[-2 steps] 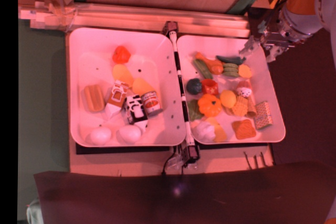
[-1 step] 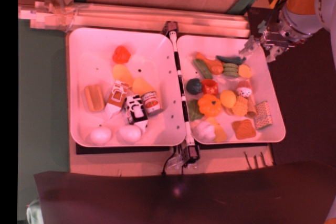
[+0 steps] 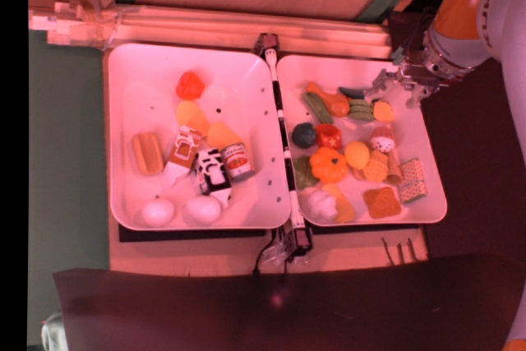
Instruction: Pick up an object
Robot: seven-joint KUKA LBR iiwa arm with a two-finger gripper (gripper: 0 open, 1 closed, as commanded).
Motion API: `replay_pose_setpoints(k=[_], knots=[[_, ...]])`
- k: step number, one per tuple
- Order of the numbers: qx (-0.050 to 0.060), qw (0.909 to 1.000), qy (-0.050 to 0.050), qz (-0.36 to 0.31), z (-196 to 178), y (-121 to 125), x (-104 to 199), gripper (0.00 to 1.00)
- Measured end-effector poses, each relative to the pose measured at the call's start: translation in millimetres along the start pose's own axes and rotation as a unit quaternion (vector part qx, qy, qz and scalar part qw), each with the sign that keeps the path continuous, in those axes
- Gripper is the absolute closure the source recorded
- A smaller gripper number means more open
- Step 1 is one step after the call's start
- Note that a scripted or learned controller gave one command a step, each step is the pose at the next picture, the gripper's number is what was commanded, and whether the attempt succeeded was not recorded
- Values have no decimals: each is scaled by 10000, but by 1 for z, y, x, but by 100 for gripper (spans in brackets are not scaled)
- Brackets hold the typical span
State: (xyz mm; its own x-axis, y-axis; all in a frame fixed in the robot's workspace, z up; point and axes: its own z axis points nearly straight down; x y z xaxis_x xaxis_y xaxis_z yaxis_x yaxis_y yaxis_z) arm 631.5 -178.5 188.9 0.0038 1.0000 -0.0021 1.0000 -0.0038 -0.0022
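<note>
Left bin (image 3: 131, 78): hot dog bun (image 3: 147, 153) near the left wall, two white eggs (image 3: 158, 212) side by side at the front edge. Red pepper (image 3: 190, 84) toward the back, yellow pieces (image 3: 191, 114) just below it. Orange carton (image 3: 182, 154) lies tilted, touching a black-and-white cow-print carton (image 3: 213, 170). Small can with a red label (image 3: 237, 159) just right of that.

Divider rail (image 3: 282, 127) runs between the two bins.

Right bin (image 3: 431, 177), more crowded: dark blue round fruit (image 3: 303, 135), red pepper piece (image 3: 328, 136) beside it, orange pumpkin (image 3: 329, 164) below. White garlic-like lump (image 3: 316, 202) at the front. Orange carrot-shaped piece (image 3: 330, 100) and green cucumber (image 3: 316, 107) at the back, dark green pods (image 3: 360, 107) right of them. Yellow lemon (image 3: 357, 154) mid-bin, ice cream cone (image 3: 386, 150) next to it, square orange cracker (image 3: 382, 201) at the front, patterned packet (image 3: 411, 179) by the right wall.

End effector (image 3: 400, 85) sits over the back right corner of the right bin, near the dark green pods and a small yellow piece (image 3: 384, 111). Fingers look spread apart, nothing between them. No object lifted; all items lie in the bins.
</note>
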Motion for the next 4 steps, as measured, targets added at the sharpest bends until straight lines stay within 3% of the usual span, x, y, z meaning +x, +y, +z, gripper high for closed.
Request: replay_pose_setpoints(k=[1,2,3,4], knots=[[13,10000,3,2,62,-3,-1,0],[-61,10000,6,-16,78,1,0,0],[-80,10000,-9,3,67,2,-2,100],[-76,10000,-10,-11,1,6,2,100]])
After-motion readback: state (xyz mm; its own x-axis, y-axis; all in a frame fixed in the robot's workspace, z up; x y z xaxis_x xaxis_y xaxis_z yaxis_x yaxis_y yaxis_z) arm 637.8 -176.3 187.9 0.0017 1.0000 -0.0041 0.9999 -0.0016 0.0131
